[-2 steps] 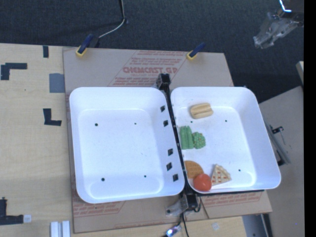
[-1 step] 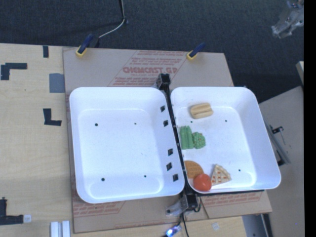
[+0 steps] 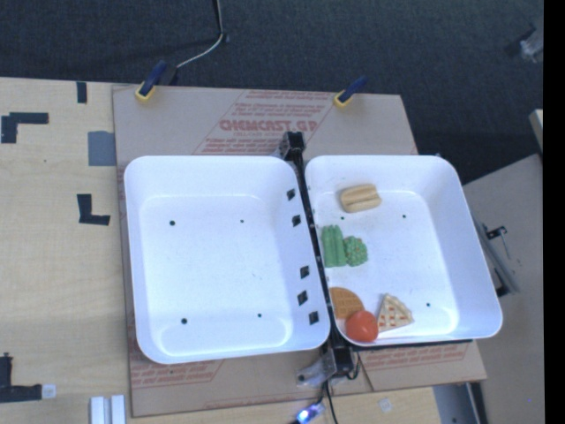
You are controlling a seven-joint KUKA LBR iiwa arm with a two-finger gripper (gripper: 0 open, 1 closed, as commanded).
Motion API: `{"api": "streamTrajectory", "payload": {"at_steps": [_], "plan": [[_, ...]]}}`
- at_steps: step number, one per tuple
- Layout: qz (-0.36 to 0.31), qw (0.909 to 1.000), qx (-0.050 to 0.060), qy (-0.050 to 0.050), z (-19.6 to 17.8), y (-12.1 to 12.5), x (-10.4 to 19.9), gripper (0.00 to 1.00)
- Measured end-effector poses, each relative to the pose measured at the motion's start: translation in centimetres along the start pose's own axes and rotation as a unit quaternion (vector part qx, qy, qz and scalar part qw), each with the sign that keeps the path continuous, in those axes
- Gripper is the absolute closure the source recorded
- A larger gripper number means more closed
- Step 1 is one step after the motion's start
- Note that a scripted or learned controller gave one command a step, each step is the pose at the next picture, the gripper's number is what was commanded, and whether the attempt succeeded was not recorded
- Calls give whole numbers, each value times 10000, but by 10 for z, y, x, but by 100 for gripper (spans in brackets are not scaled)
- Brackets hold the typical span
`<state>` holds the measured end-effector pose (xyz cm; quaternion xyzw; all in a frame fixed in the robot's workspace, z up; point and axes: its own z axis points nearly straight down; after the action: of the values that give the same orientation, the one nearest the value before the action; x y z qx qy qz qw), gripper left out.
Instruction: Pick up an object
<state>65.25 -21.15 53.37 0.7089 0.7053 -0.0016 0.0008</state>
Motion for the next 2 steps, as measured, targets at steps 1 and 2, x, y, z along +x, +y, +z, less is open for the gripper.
{"api": "streamTrajectory", "payload": {"at_steps": [1, 2], "plan": [[-33, 10000, -9, 8, -1, 13, 8, 100], [-35, 10000, -5, 12, -1, 16, 26, 100]]}}
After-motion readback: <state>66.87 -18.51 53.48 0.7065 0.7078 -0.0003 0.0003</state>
